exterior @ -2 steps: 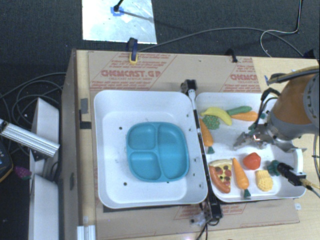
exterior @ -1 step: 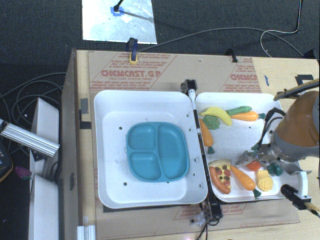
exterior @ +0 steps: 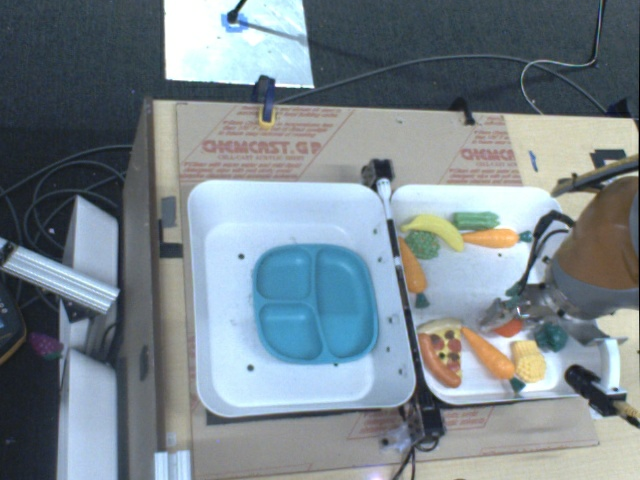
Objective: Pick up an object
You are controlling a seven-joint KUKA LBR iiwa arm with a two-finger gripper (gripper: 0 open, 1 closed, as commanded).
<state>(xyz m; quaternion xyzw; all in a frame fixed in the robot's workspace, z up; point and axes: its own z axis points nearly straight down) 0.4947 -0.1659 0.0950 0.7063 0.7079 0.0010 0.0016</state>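
Observation:
The right bin (exterior: 470,278) holds several toy foods. A yellow banana (exterior: 435,230), a green vegetable (exterior: 475,220) and an orange carrot (exterior: 490,237) lie at its far side. Another orange piece (exterior: 412,268) rests against the left wall. Near the front lie a pizza slice (exterior: 442,351), a second carrot (exterior: 488,353) and a corn cob (exterior: 530,361). My gripper (exterior: 512,316) is down low at the right side of this bin, just over a small red piece (exterior: 510,328), with a teal piece (exterior: 550,338) beside it. Nothing is visibly lifted.
The left bin (exterior: 225,218) contains a blue divided plate (exterior: 315,303). The orange-banded arm (exterior: 600,258) covers the right bin's right edge. A black clamp (exterior: 380,175) sits at the far end of the wall shared by the bins.

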